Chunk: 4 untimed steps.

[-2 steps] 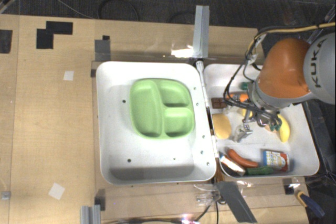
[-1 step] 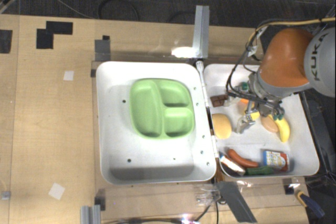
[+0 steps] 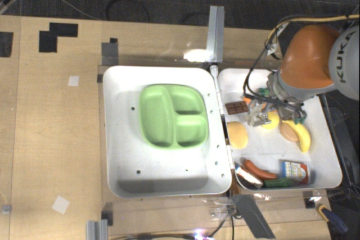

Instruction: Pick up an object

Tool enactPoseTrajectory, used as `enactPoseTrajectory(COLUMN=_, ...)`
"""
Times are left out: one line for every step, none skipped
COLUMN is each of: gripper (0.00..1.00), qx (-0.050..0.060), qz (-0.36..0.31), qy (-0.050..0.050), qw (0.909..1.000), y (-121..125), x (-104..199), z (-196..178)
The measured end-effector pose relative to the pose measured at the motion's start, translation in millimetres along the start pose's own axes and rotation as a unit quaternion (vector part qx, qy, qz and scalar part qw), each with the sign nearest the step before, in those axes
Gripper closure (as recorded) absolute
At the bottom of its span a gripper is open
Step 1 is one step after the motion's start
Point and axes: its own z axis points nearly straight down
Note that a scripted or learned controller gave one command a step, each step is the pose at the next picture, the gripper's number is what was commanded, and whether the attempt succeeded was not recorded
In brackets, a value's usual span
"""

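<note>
Your gripper [image 3: 262, 115] hangs low over the right bin [image 3: 332, 168], right of centre in the frame, under the arm's orange band [image 3: 306, 59]; whether it is spread or pressed together you cannot tell from this angle. Just beneath and beside it lies a small yellow piece [image 3: 271, 122], with a brown chocolate bar [image 3: 236, 107] to its left. Lower left of the gripper sits a round tan bun [image 3: 237, 135]; to its right lie a banana [image 3: 301, 135] and a tan oval piece [image 3: 289, 131], touching each other. Along the bin's lower edge you see a sausage [image 3: 260, 170], a green vegetable [image 3: 279, 182] and a small printed carton [image 3: 294, 170]. The left bin [image 3: 121, 177] (mid-frame) holds a green divided tray [image 3: 171, 115].
</note>
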Motion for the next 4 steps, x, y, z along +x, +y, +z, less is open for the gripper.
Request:
enactPoseTrajectory(gripper=0.0, qx=0.0, qz=0.0, qy=0.0, qw=1.0, y=0.3, x=0.2, z=0.4)
enactPoseTrajectory(gripper=0.0, qx=-0.003, qz=0.034, qy=0.009, qw=0.9994, y=-10.3, x=10.9, z=15.0)
enactPoseTrajectory(gripper=0.0, qx=-0.001, qz=0.058, qy=0.008, qw=0.9983, y=17.7, x=9.4, z=14.6)
enactPoseTrajectory(gripper=0.0, qx=-0.002, qz=0.087, qy=0.007, qw=0.9962, y=2.0, x=46.0, z=13.0)
